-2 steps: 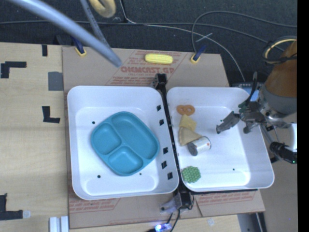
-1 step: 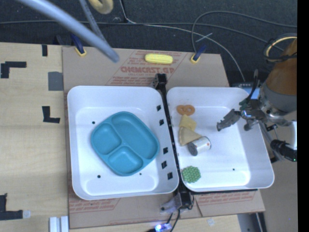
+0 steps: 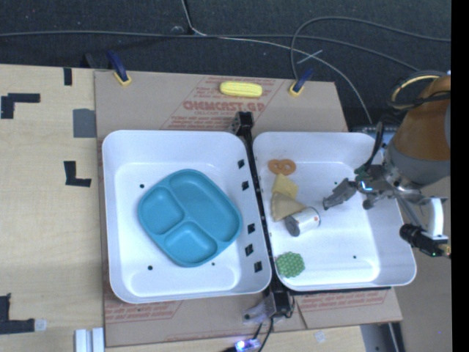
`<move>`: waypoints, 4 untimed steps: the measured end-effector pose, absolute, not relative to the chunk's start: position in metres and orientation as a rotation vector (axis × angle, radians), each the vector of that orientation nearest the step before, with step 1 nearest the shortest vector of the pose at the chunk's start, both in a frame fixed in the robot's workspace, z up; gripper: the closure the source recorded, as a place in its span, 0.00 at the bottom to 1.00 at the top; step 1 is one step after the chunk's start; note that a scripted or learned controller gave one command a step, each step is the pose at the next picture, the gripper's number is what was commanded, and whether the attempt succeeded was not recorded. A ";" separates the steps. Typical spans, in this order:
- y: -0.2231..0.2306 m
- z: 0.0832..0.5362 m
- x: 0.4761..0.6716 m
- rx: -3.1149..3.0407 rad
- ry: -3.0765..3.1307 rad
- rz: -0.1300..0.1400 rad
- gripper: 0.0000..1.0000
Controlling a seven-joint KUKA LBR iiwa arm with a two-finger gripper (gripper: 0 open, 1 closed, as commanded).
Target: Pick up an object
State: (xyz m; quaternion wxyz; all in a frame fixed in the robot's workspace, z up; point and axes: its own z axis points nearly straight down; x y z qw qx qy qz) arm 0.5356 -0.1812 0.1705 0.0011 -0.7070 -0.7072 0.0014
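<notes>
Single fixed camera, mounted above the table (image 3: 44, 196), looking down at a slant. Moderate distance: both white bins, left bin (image 3: 117, 196) and right bin (image 3: 381, 255), sit fully in frame. Arm (image 3: 421, 141) enters from right edge.

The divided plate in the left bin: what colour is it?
Light blue; the divided plate shows plainly in the camera view, lying in the left bin.

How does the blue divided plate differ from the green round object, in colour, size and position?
The blue divided plate is far larger than the green round object. The plate is smooth blue with three compartments; the green object looks bumpy and undivided. The plate lies alone in the left bin; the green object lies in the right bin, at its near left corner. Both rest on white bin floors.
</notes>
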 end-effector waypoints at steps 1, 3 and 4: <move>-0.182 0.126 0.529 -2.219 -2.219 0.005 0.00; -0.182 0.113 0.529 -2.220 -2.221 0.002 1.00; -0.183 0.160 0.539 -2.221 -2.225 -0.001 1.00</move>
